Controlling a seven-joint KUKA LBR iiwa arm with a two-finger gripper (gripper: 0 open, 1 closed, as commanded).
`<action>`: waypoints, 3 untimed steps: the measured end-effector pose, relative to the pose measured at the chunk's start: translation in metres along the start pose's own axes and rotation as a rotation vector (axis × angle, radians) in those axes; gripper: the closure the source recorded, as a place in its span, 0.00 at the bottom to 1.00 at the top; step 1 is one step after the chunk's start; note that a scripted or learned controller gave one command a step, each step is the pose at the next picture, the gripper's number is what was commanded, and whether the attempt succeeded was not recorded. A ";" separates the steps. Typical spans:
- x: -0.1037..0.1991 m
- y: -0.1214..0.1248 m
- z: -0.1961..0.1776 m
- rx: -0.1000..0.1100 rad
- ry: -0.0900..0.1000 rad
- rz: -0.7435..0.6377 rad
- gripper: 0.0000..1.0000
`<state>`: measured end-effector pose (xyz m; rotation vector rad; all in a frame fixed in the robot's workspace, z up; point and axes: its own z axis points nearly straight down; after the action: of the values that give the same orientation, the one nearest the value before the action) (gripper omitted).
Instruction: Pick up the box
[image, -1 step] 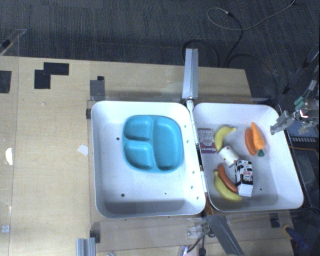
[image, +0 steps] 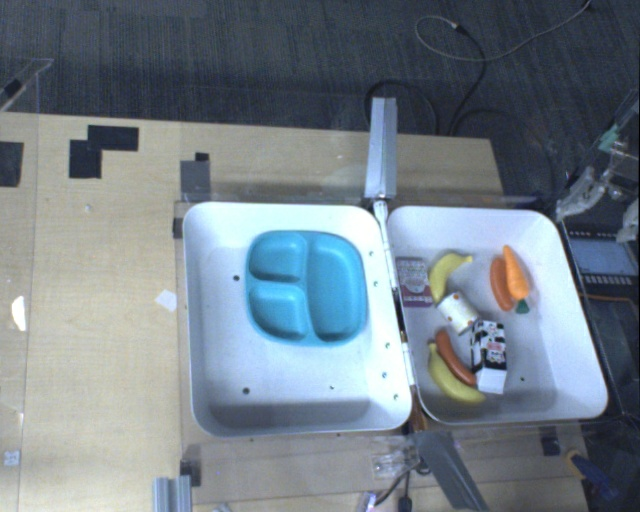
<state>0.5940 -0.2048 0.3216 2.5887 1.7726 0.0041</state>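
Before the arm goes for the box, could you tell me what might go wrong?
The box lies tight against a banana and a red sausage-like item, so the fingers may catch those instead. A white cylinder sits just above it, leaving little room. The box may also slip or tip sideways.

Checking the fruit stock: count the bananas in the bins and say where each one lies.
2. One banana lies near the right bin's upper middle, beside a small packet. The other banana lies near its front edge, under a red sausage-like item. Others may be hidden.
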 end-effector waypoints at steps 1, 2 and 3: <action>0.038 -0.058 -0.009 0.002 0.001 0.126 0.00; 0.059 -0.038 0.196 0.005 0.001 0.059 0.00; 0.033 0.013 0.234 0.011 0.010 0.208 0.00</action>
<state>0.6194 -0.1795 0.0875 2.7711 1.5018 0.0079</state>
